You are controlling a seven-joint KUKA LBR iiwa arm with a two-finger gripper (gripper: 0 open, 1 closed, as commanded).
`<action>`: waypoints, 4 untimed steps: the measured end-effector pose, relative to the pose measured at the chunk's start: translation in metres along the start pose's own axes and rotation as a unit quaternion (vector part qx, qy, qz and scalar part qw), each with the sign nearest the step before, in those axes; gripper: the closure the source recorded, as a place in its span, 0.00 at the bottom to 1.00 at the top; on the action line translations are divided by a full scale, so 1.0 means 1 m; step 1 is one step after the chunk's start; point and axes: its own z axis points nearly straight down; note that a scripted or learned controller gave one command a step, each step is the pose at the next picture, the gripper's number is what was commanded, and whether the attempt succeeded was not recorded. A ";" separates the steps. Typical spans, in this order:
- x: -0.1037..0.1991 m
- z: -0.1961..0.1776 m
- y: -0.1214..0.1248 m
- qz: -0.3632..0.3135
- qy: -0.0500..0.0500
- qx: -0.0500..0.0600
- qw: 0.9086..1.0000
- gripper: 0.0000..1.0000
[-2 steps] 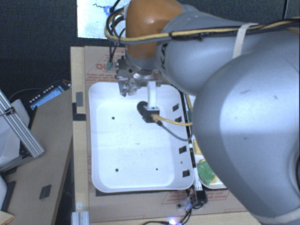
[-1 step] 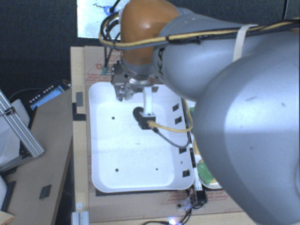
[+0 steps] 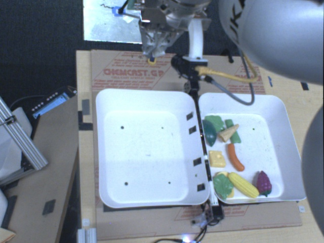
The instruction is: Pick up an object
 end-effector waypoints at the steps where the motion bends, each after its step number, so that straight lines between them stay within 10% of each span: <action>1: -0.121 -0.053 0.049 0.008 -0.005 0.004 1.000 1.00; 3: -0.213 -0.070 0.044 0.005 -0.005 0.009 1.000 1.00; 4: -0.296 0.025 0.054 0.007 -0.005 0.013 1.000 1.00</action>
